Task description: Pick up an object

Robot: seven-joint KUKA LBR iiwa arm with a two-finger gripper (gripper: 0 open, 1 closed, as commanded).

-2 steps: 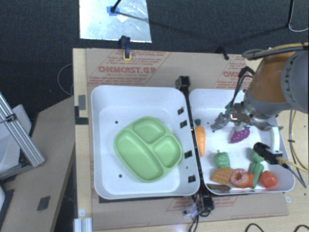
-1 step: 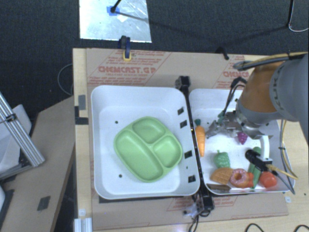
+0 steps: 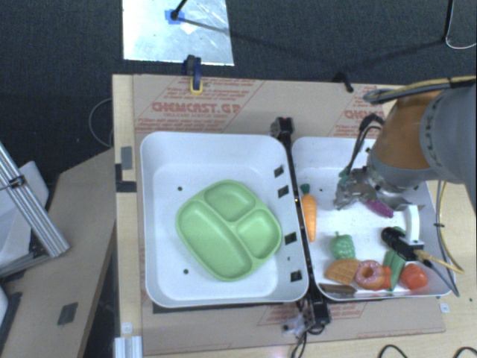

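Two white bins [image 3: 216,151] sit on the bench. One green plate [image 3: 229,230], one carrot [image 3: 309,216], one green pepper [image 3: 343,245], one donut [image 3: 370,274], one tomato [image 3: 415,277], one purple piece [image 3: 380,208].

The grey arm [image 3: 440,136] with its orange band comes in from the right, bent down, end effector [image 3: 352,192] hanging low.

Divided plate [image 3: 229,230] sits in the left bin [image 3: 160,200]. In the right bin [image 3: 322,157], carrot [image 3: 309,216] lies along the left wall; doughnut [image 3: 370,274] and tomato [image 3: 414,277] crowd the near edge.
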